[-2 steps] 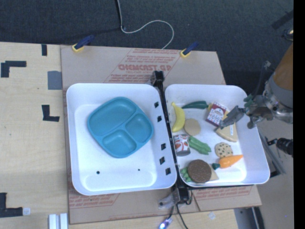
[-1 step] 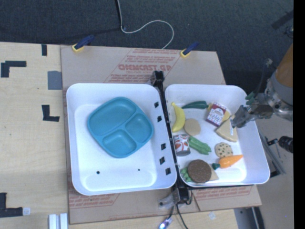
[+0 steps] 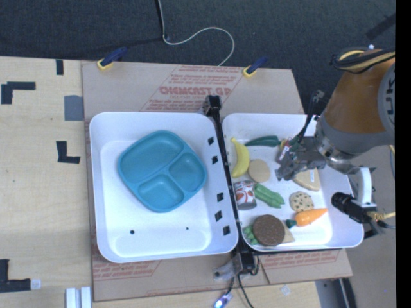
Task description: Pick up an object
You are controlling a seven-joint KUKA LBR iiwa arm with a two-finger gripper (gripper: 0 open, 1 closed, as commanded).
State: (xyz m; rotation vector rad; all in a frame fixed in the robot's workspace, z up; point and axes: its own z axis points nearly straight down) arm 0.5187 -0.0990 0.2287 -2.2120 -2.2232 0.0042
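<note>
The right bin (image 3: 340, 236) holds several toy foods: a yellow banana (image 3: 240, 157), a round beige cookie (image 3: 259, 171), a green bean pod (image 3: 262, 141), a small can (image 3: 244, 194), a green pickle (image 3: 269, 195), a chocolate-chip cookie (image 3: 300, 201), a carrot (image 3: 311, 217), a brown burger patty (image 3: 268, 230) and a pale wedge (image 3: 308, 182). My gripper (image 3: 290, 167) hangs low over the bin's middle, just right of the beige cookie and left of the wedge. Its dark fingers point down-left, and nothing shows between them.
The left bin (image 3: 106, 172) carries a blue three-compartment plate (image 3: 162, 170). A black divider clamp (image 3: 221, 172) runs between the bins. The arm's orange-banded wrist (image 3: 359, 101) looms over the right bin's far right side. Cardboard lies under both bins.
</note>
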